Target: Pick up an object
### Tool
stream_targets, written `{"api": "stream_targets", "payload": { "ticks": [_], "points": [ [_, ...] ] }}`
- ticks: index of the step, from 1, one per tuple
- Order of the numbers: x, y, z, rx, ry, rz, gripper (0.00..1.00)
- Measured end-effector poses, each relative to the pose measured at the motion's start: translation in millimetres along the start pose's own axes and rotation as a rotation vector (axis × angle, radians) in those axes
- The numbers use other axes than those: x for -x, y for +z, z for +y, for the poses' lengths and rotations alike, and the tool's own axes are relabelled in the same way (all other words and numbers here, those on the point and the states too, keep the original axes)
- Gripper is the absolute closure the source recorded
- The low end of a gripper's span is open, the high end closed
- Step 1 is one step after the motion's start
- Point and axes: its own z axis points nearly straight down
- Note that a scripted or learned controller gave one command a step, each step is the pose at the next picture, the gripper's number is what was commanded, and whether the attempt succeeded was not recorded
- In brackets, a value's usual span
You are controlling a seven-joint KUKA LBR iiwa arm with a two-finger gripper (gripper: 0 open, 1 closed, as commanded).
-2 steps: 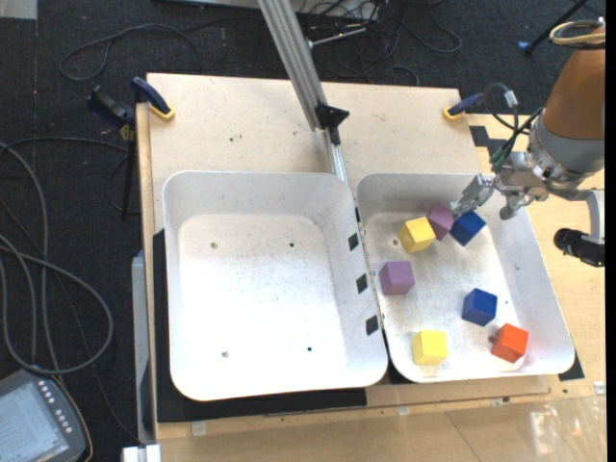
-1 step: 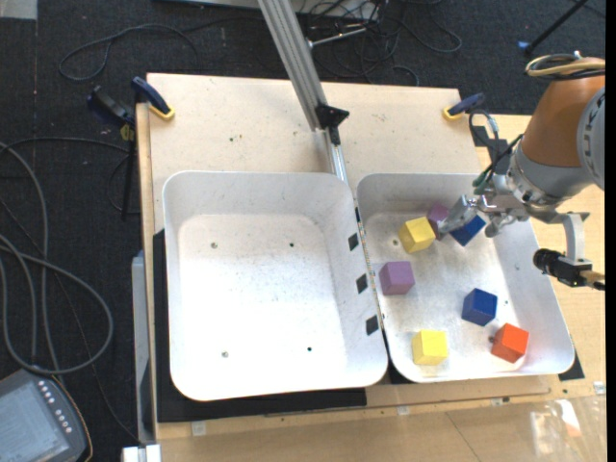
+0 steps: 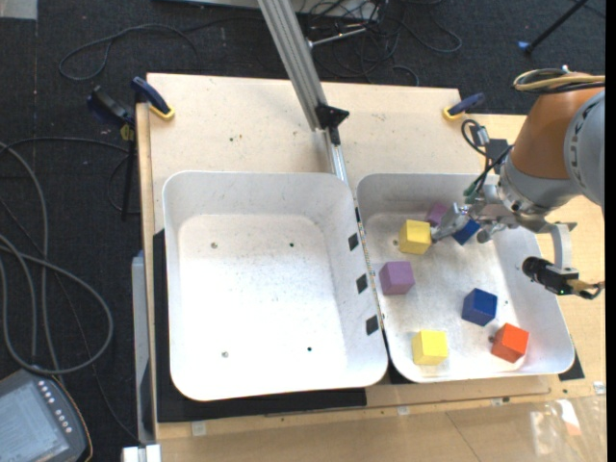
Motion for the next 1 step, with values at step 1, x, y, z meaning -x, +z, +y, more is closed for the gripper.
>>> {"api": "stream_targets", "payload": {
  "ticks": [1],
  "points": [
    [0.0, -8.2, -0.3, -0.001, 0.000, 0.000, 1.00]
  ]
}}
